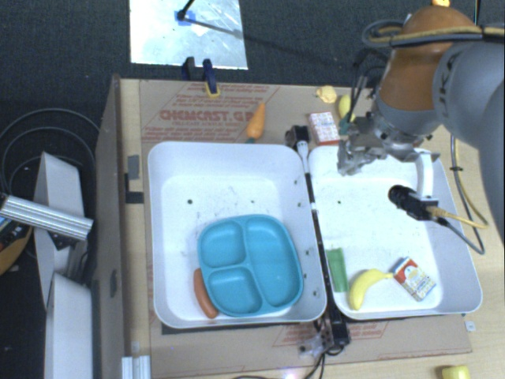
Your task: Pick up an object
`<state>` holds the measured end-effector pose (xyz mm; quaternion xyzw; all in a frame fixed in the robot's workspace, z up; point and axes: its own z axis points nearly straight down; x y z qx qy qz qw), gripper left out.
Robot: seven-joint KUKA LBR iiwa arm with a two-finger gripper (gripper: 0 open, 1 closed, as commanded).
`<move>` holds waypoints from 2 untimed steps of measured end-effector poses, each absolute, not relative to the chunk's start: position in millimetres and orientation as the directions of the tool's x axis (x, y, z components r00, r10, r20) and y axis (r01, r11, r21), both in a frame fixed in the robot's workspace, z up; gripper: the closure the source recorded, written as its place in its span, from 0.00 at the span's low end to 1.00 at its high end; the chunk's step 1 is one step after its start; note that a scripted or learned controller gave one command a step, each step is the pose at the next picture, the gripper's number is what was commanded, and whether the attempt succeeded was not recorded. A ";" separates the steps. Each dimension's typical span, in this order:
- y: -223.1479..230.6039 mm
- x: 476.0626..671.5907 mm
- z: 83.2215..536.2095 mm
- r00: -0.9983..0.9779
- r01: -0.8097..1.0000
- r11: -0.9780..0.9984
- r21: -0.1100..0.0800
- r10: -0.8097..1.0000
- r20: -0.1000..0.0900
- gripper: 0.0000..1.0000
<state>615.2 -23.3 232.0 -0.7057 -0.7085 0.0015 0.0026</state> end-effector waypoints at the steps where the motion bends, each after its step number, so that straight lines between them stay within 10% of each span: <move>1: -71.1 649.2 259.6 0.001 1.000 -0.001 0.007 1.000 -0.003 1.00; 2: -24.1 667.2 245.9 -0.009 1.000 0.009 0.004 1.000 0.001 1.00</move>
